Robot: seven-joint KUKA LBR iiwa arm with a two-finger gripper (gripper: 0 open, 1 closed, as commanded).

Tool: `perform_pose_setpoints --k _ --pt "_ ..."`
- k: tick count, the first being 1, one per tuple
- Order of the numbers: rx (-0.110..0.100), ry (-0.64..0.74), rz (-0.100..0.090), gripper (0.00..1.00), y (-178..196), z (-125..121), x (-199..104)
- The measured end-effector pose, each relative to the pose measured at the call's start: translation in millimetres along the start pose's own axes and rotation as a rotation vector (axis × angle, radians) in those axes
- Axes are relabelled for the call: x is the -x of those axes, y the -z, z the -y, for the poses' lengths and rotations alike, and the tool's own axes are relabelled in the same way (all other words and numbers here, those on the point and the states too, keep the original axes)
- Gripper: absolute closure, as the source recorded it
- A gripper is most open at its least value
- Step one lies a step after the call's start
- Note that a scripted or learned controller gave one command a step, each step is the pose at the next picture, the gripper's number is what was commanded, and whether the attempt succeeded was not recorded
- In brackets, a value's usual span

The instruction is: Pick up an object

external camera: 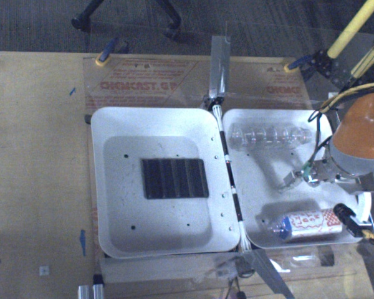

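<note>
**Gripper over the right bin, between two bottles**

You had the wooden bench (37, 167) spread under the whole scene, with the gripper (291, 179) as your reference point at the camera-right side.

The left bin (100, 167) sat well to the camera-left of the gripper. The right bin (262, 173) lay directly beneath the gripper, and the two bins met edge to edge.

The grey arm (358, 129), its orange band showing, came in from the camera-right of the gripper and stood above that bin's right wall.

A dark ribbed pad (174, 178) lay flat in the middle of the left bin, well apart from the gripper, on its camera-left.

A clear plastic bottle (271, 136) lay on its side on the far side of the gripper, along the right bin's far wall. It was near the gripper but apart from it.

A smaller labelled bottle (308, 223), red and white with a blue band by its neck, lay on its side on the near side of the gripper, close to the bin's near wall. Bare bin floor showed between it and the gripper.

The gripper itself pointed toward camera-left over the open floor between the two bottles. You could not tell from this view whether it was spread or closed, and the view showed none of the three objects inside it.

Two small clamps (103, 56) gripped the bench's far edge, well beyond the gripper.
</note>
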State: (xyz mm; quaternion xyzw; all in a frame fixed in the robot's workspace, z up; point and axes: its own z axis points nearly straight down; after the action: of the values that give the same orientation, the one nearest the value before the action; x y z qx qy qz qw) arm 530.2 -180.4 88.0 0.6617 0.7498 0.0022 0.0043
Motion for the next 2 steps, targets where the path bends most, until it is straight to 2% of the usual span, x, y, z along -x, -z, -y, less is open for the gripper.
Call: perform_pose_setpoints --k 1,2 --pt "0.000 0.150 -0.001 0.00 0 -71 -34" --pt "-0.008 0.304 -0.006 0.00 50 4 -55"
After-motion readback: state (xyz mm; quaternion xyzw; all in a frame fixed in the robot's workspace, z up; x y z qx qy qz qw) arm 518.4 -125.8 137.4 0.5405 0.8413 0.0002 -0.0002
